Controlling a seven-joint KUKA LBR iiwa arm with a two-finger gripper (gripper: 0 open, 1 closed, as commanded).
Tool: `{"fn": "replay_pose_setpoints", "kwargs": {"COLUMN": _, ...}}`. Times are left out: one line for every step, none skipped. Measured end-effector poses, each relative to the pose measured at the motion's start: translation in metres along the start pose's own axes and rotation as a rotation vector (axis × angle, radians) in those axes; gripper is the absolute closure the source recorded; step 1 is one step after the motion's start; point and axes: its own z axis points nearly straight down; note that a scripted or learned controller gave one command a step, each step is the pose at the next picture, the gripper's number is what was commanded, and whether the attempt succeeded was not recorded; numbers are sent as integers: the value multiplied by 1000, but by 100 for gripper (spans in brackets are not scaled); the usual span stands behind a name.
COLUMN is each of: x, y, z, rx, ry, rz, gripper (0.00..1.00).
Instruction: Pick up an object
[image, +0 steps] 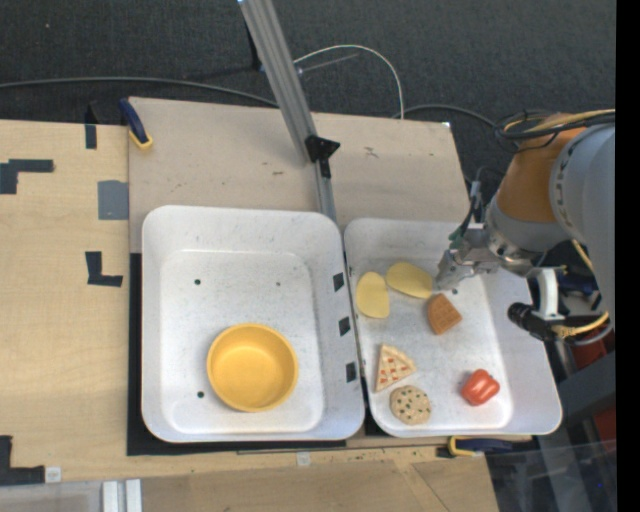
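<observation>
My gripper (447, 280) hangs low over the right bin (520, 345), at the right edge of a pale yellow flat piece (408, 279) and just above a brown bread-like chunk (443, 315). Nothing shows between its fingers. Further toy foods lie in this bin: a second yellow oval piece (373, 295), a pizza slice (393, 367), a cookie (409, 404) and a red pepper (480, 387). The left bin (180, 240) holds a yellow bowl (252, 366).
A slanted metal pole (290, 90) rises from behind the bins, ending at a black bracket (321, 149). Cables run across the dark floor at the back. The arm's grey body (580, 190) stands over the right bin's far right side.
</observation>
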Motion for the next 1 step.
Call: {"fn": "replay_pose_setpoints", "kwargs": {"x": 8, "y": 1, "z": -45, "rx": -6, "ry": 0, "rz": 1, "gripper": 100}}
